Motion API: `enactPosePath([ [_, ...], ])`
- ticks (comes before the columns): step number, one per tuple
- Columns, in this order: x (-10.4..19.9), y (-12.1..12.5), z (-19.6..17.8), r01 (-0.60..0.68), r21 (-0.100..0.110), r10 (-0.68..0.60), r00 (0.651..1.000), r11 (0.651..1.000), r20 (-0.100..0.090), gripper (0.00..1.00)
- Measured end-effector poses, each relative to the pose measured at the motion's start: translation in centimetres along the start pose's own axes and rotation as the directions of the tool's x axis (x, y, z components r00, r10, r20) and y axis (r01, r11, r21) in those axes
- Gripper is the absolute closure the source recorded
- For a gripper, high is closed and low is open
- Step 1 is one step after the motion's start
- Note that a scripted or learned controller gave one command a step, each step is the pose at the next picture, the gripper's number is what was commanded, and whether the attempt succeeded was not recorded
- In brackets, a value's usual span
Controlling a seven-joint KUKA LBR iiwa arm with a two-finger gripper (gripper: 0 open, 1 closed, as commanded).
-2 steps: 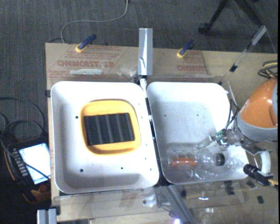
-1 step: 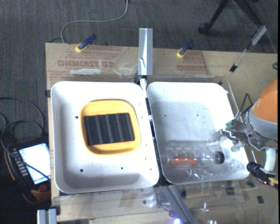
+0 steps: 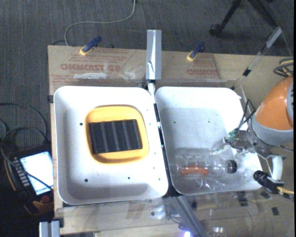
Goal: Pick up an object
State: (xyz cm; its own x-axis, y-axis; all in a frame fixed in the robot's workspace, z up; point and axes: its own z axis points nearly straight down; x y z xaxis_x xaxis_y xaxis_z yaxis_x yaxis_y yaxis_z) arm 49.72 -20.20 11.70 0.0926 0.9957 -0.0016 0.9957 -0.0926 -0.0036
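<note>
Bottle (image 3: 207, 169), clear plastic, lies on its side at 6 o'clock in right bin (image 3: 197, 107), cap toward arm (image 3: 278, 112). Gripper (image 3: 237, 142) hangs just above cap end, prob. lining up; jaw state: can't tell.
</note>
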Motion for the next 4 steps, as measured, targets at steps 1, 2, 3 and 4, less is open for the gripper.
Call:
enactPosePath([
  [1, 3.9, -1.4, 2.5, 0.068, -0.018, -0.067, 0.998, 0.998, 0.010, 0.00],
  [2, 4.0, -1.1, 1.5, 0.068, -0.024, -0.067, 0.998, 0.997, 0.009, 1.00],
  [3, 4.0, -1.2, 1.5, 0.068, -0.022, -0.068, 0.998, 0.997, 0.008, 0.00],
  [4, 0.4, 5.4, -3.8, 0.059, -0.002, -0.059, 0.998, 0.998, 0.002, 0.00],
])
